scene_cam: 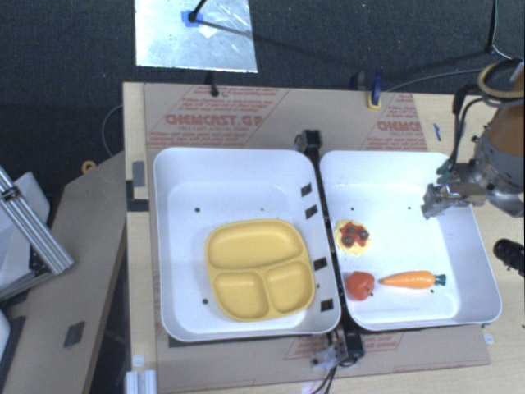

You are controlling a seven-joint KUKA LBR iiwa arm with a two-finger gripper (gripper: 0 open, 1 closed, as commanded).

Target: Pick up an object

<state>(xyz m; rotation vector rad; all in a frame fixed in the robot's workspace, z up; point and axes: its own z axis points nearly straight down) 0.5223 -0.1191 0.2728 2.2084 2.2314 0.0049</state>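
Even, fairly bright light is falling from above; the two white bins [246, 179] are reading clean without blowing out; a foil-like sheet [195, 23] at the upper left of the frame is catching a dull glare; soft, short shadows are sitting under the yellow tray [258, 268]; the dark floor along the top is losing detail; focus is holding slightly soft throughout.

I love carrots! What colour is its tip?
The carrot is orange with a dark green tip, in the camera view.
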